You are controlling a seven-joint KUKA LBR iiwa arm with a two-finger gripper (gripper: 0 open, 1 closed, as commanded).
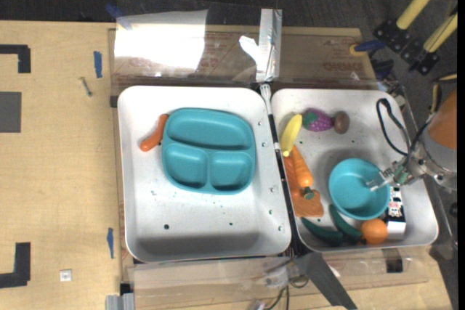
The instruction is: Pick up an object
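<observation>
Gripper (383, 179) sits at right of frame, over the right edge of the teal bowl (356, 189) in the right bin (425, 229); can't tell if the jaws are open or shut. Orange (375, 230) lies just below the bowl, w/ a carrot (299, 172) and banana (290, 133) to its left, grapes (317, 120) at upper centre. Left bin (138, 221) has a teal tray (208, 149) w/ a sausage (153, 134) at its left edge.

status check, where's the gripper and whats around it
Gripper low over the teal bowl in the right bin; nothing seen held. Orange ball, carrot, banana close by. Teal tray in the left bin.
</observation>
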